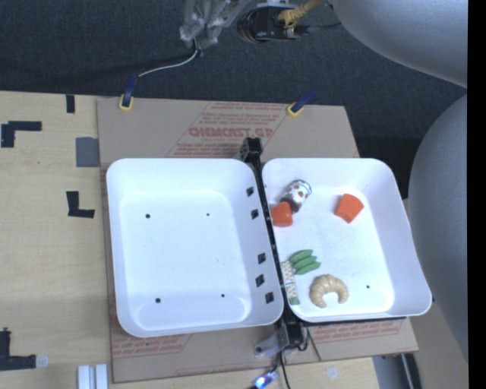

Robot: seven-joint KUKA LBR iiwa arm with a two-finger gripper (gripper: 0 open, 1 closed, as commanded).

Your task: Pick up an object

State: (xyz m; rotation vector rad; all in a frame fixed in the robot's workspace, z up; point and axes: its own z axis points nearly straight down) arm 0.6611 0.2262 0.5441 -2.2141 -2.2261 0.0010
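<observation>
The right bin (401,228) holds several small things. An orange-red block (348,207) lies toward its far right. A second orange-red piece (282,215) sits by the divider, with a small round white and dark item (298,191) just behind it. Green pea pods (304,261) lie near the middle front, and a tan croissant (329,289) lies in front of them. A small patterned piece (288,275) rests against the divider. My gripper (203,23) is blurred at the frame's top, far above and behind both bins and well away from every object.
The left bin (121,228) stands beside the right one on a brown cardboard sheet (228,129). The grey arm (410,30) crosses the upper right corner. A white cable (159,71) runs over the dark floor behind the bench.
</observation>
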